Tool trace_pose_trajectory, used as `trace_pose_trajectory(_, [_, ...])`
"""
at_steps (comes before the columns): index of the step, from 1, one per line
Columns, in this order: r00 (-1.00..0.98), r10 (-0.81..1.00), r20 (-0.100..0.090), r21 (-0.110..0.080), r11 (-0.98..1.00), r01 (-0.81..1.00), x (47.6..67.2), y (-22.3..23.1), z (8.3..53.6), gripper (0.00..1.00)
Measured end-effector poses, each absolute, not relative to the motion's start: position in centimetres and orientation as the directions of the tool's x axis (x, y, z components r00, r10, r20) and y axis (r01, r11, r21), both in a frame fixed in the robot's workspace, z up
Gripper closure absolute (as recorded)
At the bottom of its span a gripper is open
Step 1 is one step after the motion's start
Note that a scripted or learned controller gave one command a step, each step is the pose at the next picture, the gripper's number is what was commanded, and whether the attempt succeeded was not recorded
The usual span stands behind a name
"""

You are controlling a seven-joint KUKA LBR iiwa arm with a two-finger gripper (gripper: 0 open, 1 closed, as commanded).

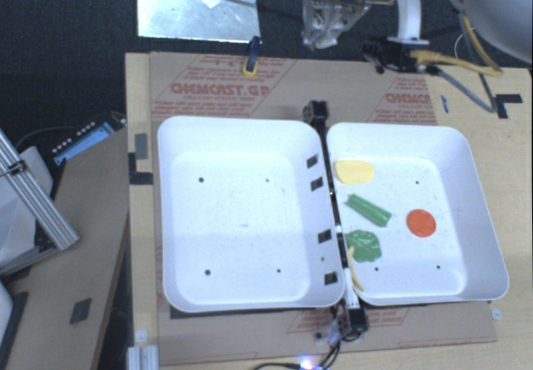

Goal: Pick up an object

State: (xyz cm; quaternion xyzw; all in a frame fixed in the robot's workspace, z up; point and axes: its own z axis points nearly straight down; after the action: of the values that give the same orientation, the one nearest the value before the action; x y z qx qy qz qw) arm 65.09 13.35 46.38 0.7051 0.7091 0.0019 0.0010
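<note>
Grey arm's claw (323, 27) hangs high beyond the right bin (479, 193).

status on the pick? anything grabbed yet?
Done: nothing yet. All four items lie in the right bin: yellow piece, green stick, orange disc and green leafy piece.
In hand: nothing visible; the tool sits high, beyond the bins' far edge.
Left: move over the right bin, descend, grasp one item and lift.
</note>
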Motion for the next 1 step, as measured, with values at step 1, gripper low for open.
trace_pose_trajectory(1, [-0.006,1.0,0.001,0.004,0.005,1.0,63.17,14.36,47.81,1.0])
